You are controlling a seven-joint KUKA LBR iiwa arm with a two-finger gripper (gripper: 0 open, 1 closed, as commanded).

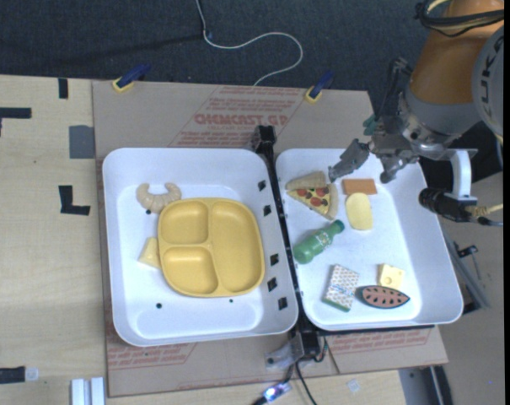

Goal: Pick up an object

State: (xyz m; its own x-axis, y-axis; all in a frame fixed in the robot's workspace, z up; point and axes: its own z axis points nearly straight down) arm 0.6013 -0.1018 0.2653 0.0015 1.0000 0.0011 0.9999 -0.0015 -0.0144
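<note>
The gripper (366,164) was seen spread open, nothing held, above the right bin (423,251); the arm (457,49) was cropped.

The gripper (366,163) hangs with fingers (347,160) spread above the right bin (423,251), near the pizza slice (314,196).

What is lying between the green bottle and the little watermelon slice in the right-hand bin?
In the camera view, a small patterned box lies between the green bottle and the watermelon slice, tilted, nearer the watermelon. Around it is bare white bin floor.
</note>
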